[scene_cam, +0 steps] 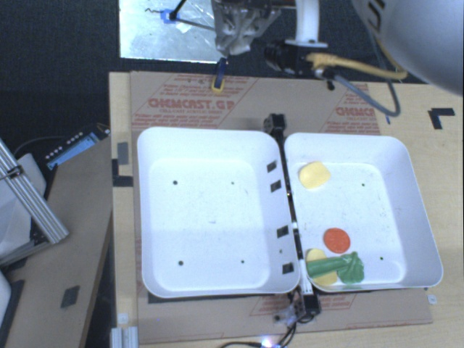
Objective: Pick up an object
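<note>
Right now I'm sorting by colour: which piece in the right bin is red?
The round red disc, lying between the pale yellow piece above it and the green piece below.

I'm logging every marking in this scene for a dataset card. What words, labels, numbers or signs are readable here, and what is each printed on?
"CHEMCAST GP": red print on the brown board beyond the left bin, repeated around the board.
"UK": dark letters, cut off at the frame's top edge, on the grey arm.
Red print on the board beyond the right bin: too blurred to read.
</note>
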Available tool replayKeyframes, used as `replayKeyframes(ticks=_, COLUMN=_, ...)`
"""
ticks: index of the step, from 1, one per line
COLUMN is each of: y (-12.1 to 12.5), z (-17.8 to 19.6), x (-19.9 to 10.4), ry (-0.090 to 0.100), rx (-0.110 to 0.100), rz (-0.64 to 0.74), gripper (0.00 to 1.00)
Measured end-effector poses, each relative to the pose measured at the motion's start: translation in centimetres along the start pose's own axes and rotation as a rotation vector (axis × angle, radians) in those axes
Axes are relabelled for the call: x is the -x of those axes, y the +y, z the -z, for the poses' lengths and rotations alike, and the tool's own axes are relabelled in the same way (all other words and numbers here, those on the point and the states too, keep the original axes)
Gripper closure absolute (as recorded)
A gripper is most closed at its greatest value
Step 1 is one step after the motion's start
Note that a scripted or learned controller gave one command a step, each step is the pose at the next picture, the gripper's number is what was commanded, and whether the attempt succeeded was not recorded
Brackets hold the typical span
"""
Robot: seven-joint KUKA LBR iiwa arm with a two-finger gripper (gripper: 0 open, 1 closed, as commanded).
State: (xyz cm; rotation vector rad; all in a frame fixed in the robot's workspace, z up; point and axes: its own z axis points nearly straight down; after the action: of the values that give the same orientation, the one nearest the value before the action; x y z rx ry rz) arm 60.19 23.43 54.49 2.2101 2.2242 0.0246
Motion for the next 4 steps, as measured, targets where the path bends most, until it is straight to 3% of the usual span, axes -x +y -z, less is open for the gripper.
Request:
replayKeyframes(ticks=1, y=2.8, z=-13.1, x=0.2, ry=-0.011, rx=-0.025, rz=-0.006, gripper=1.0)
replayKeyframes(ticks=2, y=-3.1, z=0.0, x=-0.1, ry=0.001, rx=-0.001, rz=0.001, gripper=1.0)
replayKeyframes(ticks=3, y=6.7, z=-1.2, x=6.7, ry=-0.01, rx=-0.012, rz=-0.013, gripper=1.0)
replayKeyframes(ticks=4, y=5.8, z=-19.8, x=3.3, ry=-0.01, rx=-0.031, rz=-0.001, gripper=1.0)
